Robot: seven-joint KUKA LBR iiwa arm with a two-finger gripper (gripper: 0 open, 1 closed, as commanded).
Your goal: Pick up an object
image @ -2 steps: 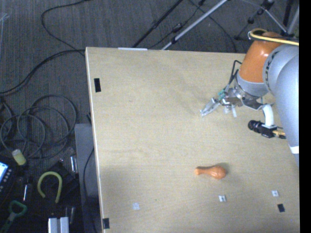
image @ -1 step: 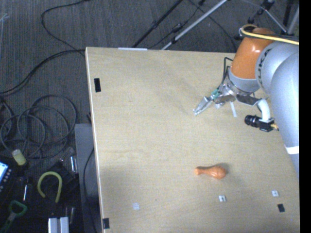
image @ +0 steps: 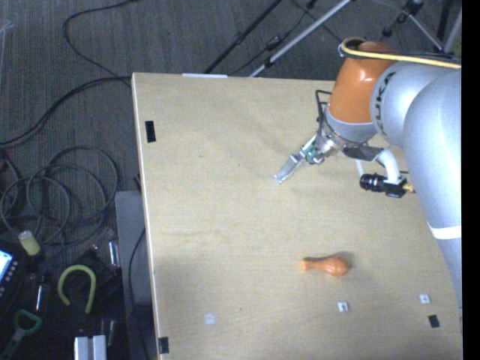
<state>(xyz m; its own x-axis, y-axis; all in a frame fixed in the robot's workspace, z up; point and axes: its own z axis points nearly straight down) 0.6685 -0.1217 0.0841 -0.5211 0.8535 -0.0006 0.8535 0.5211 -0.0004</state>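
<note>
Small white tags (image: 343,306) are sitting on the near end of the counter (image: 225,223), with a black mark (image: 433,321) just beside them toward the right corner. A little farther up, I am seeing the orange object (image: 326,265) lying flat on the bare tan surface, its bulbous end pointing right and its narrow neck pointing left. It is lying alone, touching nothing but the counter.

Well apart from it, toward the far right, the gripper (image: 282,176) is hanging over the counter, slanting down and to the left. Its pale fingers (image: 294,166) are pressing together into one narrow point, and I am seeing nothing between them. The arm (image: 427,133) is reaching in from the right, its orange band (image: 358,88) showing just above the wrist and a small black fitting (image: 384,184) sticking out beneath it.

Another black mark (image: 151,131) is sitting near the counter's far left edge. Off the counter to the left, cables (image: 60,193) are coiling over the dark floor, and a green hook (image: 75,283) is lying near the bottom corner. Metal stand legs (image: 322,17) are crossing the floor beyond the far edge
</note>
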